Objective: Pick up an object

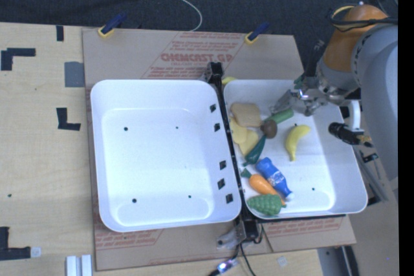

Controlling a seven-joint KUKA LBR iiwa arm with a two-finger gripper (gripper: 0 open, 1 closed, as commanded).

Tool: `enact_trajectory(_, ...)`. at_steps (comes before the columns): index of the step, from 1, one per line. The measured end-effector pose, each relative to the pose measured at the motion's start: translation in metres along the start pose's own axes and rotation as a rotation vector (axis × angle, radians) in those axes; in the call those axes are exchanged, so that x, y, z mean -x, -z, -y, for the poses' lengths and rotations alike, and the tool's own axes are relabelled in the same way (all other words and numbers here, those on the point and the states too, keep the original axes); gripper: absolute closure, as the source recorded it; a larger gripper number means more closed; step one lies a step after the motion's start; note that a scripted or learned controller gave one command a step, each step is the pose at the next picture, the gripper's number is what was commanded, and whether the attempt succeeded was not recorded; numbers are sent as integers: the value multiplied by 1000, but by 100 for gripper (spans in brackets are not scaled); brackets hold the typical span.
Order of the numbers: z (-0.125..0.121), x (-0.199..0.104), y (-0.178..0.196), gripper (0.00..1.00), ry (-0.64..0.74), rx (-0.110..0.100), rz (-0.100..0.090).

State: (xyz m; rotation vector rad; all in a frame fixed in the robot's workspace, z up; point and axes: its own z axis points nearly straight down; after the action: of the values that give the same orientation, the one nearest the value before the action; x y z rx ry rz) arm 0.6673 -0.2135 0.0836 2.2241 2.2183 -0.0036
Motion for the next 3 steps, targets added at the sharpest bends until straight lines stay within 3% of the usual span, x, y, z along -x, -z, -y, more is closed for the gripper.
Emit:
enact_trajectory(1, 61, -55, 1, 0, 5, -3, -3)
enact_trajectory(2, 58, -53, 11, 100, 5, 1, -1)
enact_trajectory(3, 131, -102, 1, 100, 4, -1, -3)
